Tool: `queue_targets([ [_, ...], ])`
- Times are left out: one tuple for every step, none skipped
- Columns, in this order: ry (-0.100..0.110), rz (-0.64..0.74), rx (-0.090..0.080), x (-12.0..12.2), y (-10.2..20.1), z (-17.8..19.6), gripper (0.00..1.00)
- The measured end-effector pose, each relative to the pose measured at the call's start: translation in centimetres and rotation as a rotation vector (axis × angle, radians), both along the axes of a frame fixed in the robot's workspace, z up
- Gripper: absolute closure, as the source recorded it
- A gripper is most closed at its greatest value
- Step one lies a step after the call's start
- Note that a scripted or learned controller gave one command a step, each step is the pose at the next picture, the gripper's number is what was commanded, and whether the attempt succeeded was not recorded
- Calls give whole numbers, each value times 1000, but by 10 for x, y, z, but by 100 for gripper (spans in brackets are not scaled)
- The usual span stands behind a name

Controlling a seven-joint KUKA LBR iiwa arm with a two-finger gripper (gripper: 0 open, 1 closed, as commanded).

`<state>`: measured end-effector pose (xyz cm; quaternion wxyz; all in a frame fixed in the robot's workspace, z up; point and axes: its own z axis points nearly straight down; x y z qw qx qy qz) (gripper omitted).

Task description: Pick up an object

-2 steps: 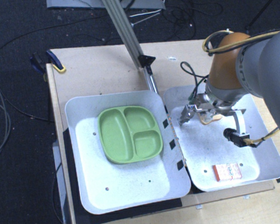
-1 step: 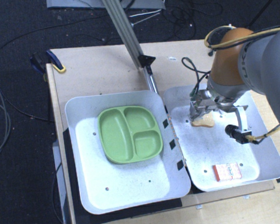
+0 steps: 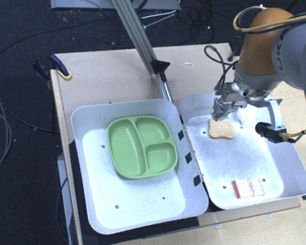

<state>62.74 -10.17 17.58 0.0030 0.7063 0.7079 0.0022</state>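
A tan, bread-like piece [image 3: 222,130] lies in the right bin [image 3: 265,159] near its far left part. My gripper [image 3: 221,111] hangs just above and behind it, its fingertips close to the piece's top edge. A small red and white packet [image 3: 249,187] lies flat near the right bin's front edge. A green divided plate [image 3: 142,146] rests in the left bin [image 3: 102,206].
A slanted metal pole [image 3: 139,36] crosses the bench behind the bins and ends near their shared edge. Black cables [image 3: 220,63] loop around the wrist. The wooden bench [image 3: 104,75] shows behind the bins.
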Motion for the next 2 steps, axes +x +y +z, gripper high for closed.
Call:
queue_targets([
  [0, 1, 0, 2, 7, 62, 100],
  [3, 0, 1, 3, 7, 79, 100],
])
